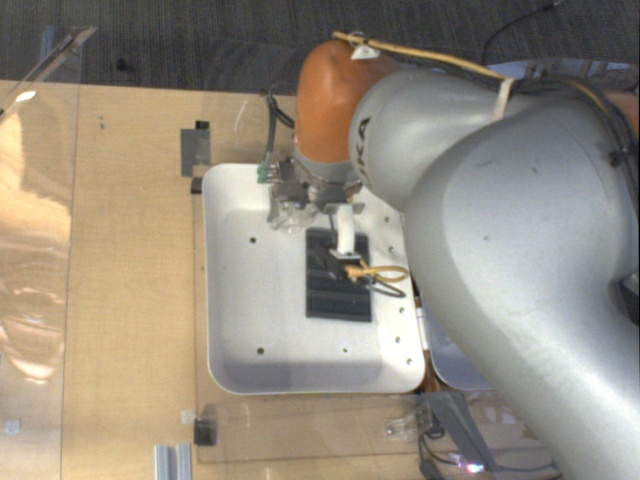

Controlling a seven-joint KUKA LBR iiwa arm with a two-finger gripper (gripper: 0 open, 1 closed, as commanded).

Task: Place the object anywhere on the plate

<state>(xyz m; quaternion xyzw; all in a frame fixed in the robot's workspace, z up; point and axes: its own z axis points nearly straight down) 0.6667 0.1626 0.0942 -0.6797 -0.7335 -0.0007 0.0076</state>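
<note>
The grey arm (500,218) blocks nearly all of the right bin (455,368), whose contents cannot be made out. The gripper (288,213) hangs low over the far end of the left bin (250,298), partly under the orange wrist. Its grip cannot be told.

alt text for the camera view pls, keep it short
A grey robot arm with an orange band reaches in from the right over a shallow white bin on a pale wooden bench, its gripper over the bin's far end. The arm covers most of a second bin to the right.
</note>
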